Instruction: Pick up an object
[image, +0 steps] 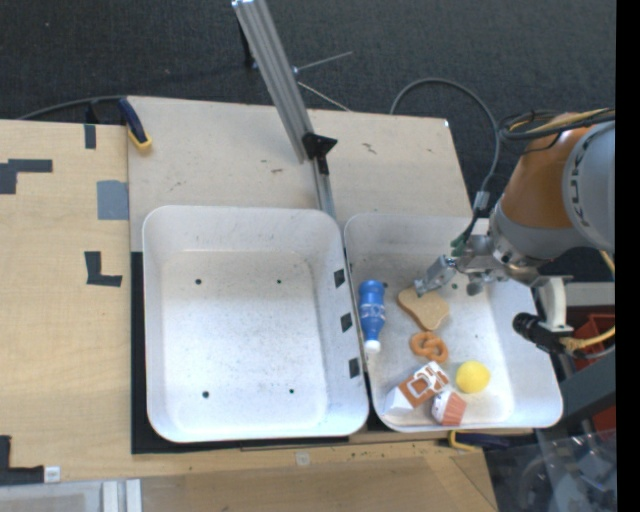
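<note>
Over the right bin (520, 405), the gripper (437, 283) hangs just above the bread slice (426, 309), fingers seemingly apart and holding nothing. This looks like the approach; next comes a straight descent. The pretzel (430, 347) lies near, while the bin's upper half offers room.

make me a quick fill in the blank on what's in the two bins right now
1. All the objects lie in the ____ bin as the camera sees it.
2. The ball is ____ in colour.
3. The bottle is ____ with a white cap.
4. The end effector hovers closest to the slice of ____.

Missing words: right; yellow; blue; bread
</note>
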